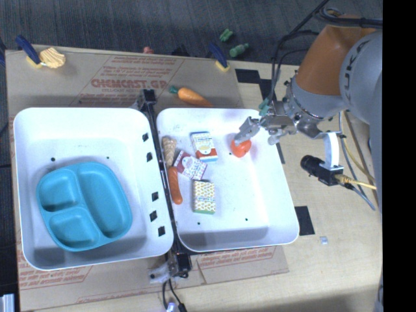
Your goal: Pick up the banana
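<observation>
grey two-finger gripper (247, 131) over right white bin (273, 200), above red-orange round piece (240, 148) | its opening: we cannot tell | pale yellow banana-like lump (53, 58) on far-left cardboard, well apart

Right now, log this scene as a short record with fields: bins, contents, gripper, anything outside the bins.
left bin: holds a blue divided tray
right bin: holds a red-orange item, two small cartons, a wrapped packet, a hot dog and a bread piece along its left wall
banana: cannot make one out in either bin
gripper: over the right bin's upper right, beside the red-orange item
outside bins: a carrot on the cardboard behind the right bin
</observation>
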Action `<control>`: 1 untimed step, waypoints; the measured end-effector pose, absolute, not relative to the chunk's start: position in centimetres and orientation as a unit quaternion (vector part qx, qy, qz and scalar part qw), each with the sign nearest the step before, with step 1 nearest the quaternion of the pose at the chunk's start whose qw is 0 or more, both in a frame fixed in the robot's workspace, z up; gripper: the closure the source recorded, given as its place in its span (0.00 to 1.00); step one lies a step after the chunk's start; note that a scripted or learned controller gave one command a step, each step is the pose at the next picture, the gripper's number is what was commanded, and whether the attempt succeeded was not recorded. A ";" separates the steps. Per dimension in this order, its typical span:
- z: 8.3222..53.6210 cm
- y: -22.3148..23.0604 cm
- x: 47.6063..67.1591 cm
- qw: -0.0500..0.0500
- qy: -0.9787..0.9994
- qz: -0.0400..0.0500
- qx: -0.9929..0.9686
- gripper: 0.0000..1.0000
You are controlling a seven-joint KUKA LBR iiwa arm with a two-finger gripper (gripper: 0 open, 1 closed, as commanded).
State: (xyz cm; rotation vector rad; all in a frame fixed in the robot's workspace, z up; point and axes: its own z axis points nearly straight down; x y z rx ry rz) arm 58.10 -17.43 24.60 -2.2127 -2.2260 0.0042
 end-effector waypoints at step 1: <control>19.1 -4.2 58.8 0.003 -0.640 0.002 -0.768 0.00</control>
